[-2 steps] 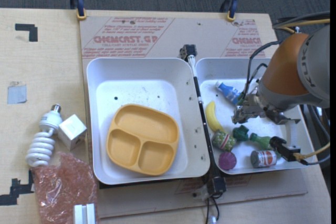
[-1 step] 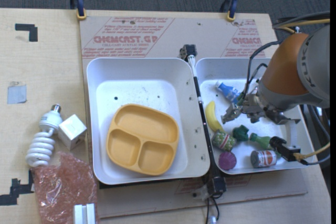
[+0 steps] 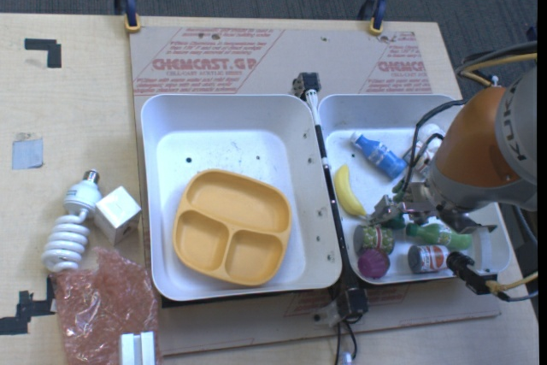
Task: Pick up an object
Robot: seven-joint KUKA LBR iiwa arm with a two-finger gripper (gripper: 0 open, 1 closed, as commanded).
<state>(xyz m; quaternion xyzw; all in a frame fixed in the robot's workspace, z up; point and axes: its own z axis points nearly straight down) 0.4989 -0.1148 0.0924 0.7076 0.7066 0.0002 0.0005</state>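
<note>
Camera view, my gripper (image 3: 391, 211): it hangs low in the right bin (image 3: 342, 184), at the left end of the green bottle; whether it is spread or pinched together I cannot tell from up here.
Green bottle (image 3: 438, 234): one, lying flat, long axis running left to right across the bin, one end just under my wrist, the other toward the bin's right wall.
Banana (image 3: 347, 191): one, long axis up and down the view, curved, near the bin's left wall, just beside my tool.
Blue bottle (image 3: 379, 156): one, lying slantwise, white cap pointing up-left, body running down-right.
Can (image 3: 427, 258): one, on its side below the green bottle, red label showing.
Purple round thing (image 3: 373, 263): one, near the front wall, left of the can.
Left bin (image 3: 162, 184): one yellow divided plate (image 3: 231, 226), three compartments.
Bench, left side: one spiral bulb (image 3: 72, 228), one white cube (image 3: 118, 208) touching it, one pink bag (image 3: 107, 303) below.
</note>
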